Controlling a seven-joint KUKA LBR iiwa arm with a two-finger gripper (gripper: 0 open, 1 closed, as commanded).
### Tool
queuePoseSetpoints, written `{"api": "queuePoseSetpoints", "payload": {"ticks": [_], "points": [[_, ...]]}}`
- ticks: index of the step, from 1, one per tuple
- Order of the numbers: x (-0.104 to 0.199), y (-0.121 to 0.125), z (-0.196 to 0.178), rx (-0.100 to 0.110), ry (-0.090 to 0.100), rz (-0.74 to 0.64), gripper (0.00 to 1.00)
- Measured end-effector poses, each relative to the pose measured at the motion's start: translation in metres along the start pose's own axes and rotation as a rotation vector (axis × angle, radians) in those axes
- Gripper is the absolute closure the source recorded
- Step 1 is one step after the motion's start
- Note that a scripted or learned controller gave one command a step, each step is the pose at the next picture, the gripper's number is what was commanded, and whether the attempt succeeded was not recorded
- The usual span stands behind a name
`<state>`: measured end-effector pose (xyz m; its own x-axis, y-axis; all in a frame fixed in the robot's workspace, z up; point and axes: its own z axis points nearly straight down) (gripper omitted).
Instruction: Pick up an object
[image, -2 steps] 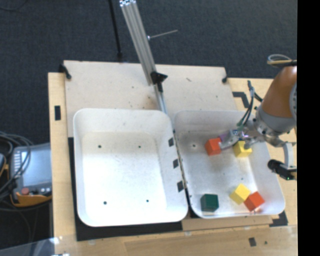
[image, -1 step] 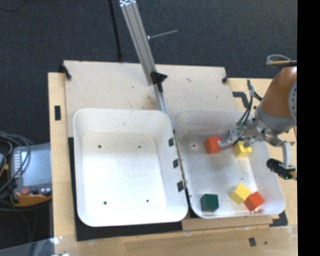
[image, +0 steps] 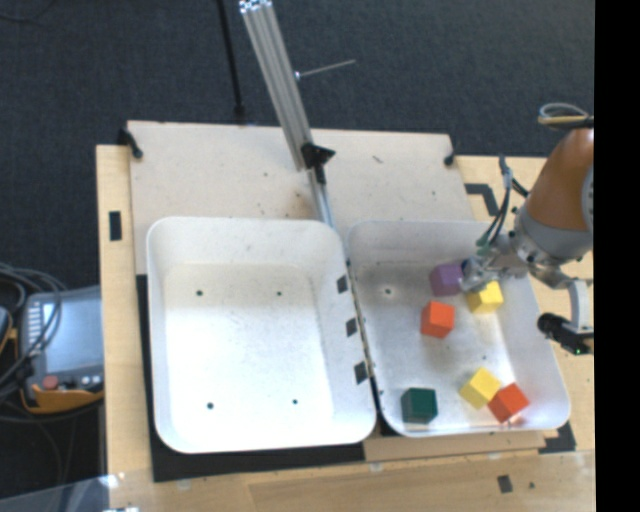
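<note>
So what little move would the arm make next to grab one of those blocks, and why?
Probably a short drop straight down, then a squeeze. The gripper hangs in the right bin between the purple block and a yellow block, nearly touching both. Nothing shows between its fingers, so I'd guess it needs to settle over one of them first.

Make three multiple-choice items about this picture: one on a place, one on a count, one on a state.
1. Where does the green block lie?
A. right bin, near front edge
B. left bin
C. on the bench

2. How many yellow blocks lie in the right bin?
A. one
B. two
C. four

3. How does the pincer stand to the purple block?
A. far off, over the left bin
B. low, right beside it
C. outside both bins

Key: 1 A, it sits at the bin's near wall. 2 B, one by the pincer, one beside the red block. 3 B, they look adjacent.
</note>
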<state>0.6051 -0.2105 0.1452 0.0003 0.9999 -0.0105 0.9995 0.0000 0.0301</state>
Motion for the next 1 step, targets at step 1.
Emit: {"api": "queuePoseSetpoints", "payload": {"ticks": [1], "points": [[0.0024, -0.0036, -0.0482, 0.024, 0.008, -0.004, 1.00]]}}
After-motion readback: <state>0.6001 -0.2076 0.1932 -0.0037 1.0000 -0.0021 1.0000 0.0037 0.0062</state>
